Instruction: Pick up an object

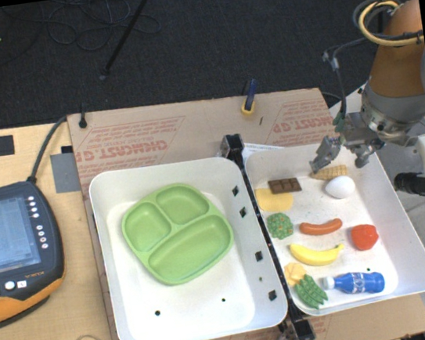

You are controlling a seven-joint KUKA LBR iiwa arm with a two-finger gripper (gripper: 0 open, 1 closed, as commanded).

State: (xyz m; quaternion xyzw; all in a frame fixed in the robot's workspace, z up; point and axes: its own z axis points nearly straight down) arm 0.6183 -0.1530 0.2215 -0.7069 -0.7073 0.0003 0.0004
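A grey robot arm reaches in from the right, its claw (342, 155) spread open and holding nothing, hovering over the far end of the right-hand bin (401, 216). Directly under it lie a small tan pastry (330, 173) and, just beside that, a white egg (340, 186). Nearer the front of this bin sit a chocolate bar (284, 186), a sausage (321, 227), a banana (316, 253), a tomato (364, 237) and a blue bottle (356, 283). The left bin (115, 259) holds a green divided plate (177, 232). The pastry looks like the likeliest target. To grasp it well, the claw should probably drop straight down, straddle it across its narrow side, and stay clear of the egg.
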